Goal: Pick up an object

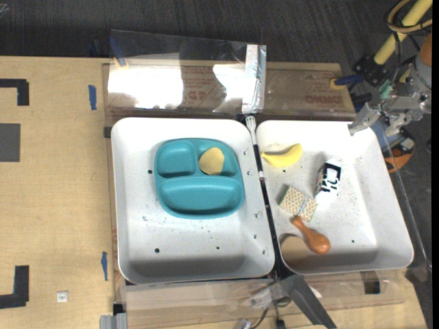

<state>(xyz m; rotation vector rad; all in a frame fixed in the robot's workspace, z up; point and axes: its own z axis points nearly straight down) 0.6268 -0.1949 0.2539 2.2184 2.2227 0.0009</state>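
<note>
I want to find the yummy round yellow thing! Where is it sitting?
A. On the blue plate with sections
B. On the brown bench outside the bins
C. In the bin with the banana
A: the round yellow thing sits in an upper compartment of the blue plate, inside the left bin.

Two bins sit side by side on the bench, the left bin (pixel 130 184) touching the right bin (pixel 384 204) along a shared middle edge. In the left bin a divided plate (pixel 199 196) lies near the centre, with a round piece of food (pixel 212 160) in its compartment at 1 o'clock. In the right bin a banana (pixel 282 155) lies at 10 o'clock, a small box (pixel 329 179) just right of centre, a patterned packet (pixel 297 202) at 8 o'clock, and a drumstick (pixel 310 234) at 6 o'clock, just below the packet. A clear sheet (pixel 185 74) stands behind the left bin, at 12 o'clock.
</note>
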